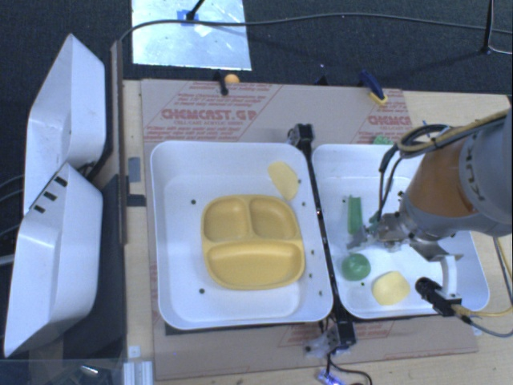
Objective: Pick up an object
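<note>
Bench (200, 107) carries two white bins side by side. Left bin (180, 167) holds the yellow divided tray (252, 243) mid-bin, plus a pale yellow oval piece (283, 180) near its back-right corner.

Arm (457, 187) reaches over the right bin (337, 163) from the right edge. The gripper (375, 233) sits low, mid-bin, just beside a green stick (353, 213) and just behind a green ball (356, 266). A pale yellow lump (390, 288) lies toward the front edge, near the ball.

Finger gap — cannot tell; the wrist hides it, and nothing is visibly held.

Judgement: approach/descent step, pick not yet made. Likely target is the stick or the ball — both within reach. The next move needs the gripper centred on one item only, then a close and a straight lift; the close neighbours risk a nudge or a double contact.
</note>
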`<state>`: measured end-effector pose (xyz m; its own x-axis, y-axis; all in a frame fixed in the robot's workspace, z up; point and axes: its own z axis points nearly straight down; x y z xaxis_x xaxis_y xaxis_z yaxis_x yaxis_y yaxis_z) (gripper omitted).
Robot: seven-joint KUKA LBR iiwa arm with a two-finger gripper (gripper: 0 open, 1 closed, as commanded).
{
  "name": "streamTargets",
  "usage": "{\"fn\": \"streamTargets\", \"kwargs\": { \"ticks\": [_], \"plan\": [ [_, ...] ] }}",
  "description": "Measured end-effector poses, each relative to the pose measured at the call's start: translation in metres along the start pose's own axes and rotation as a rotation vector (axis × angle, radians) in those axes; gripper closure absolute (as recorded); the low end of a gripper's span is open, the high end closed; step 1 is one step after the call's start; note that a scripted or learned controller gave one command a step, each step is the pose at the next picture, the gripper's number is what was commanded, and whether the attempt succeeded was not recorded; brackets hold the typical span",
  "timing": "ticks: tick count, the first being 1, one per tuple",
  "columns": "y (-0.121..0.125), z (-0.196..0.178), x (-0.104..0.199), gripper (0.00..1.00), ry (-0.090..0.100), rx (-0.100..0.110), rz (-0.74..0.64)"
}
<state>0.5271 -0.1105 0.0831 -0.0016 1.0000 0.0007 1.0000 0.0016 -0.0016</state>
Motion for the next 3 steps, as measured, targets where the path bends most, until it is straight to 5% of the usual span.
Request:
{"fn": "streamTargets", "kwargs": {
  "ticks": [1,3],
  "plan": [
    [0.09,-0.074,-0.004,0.0,-0.001,-0.009,-0.001],
    [0.011,-0.052,-0.009,0.0,0.0,-0.001,0.002]
  ]
}}
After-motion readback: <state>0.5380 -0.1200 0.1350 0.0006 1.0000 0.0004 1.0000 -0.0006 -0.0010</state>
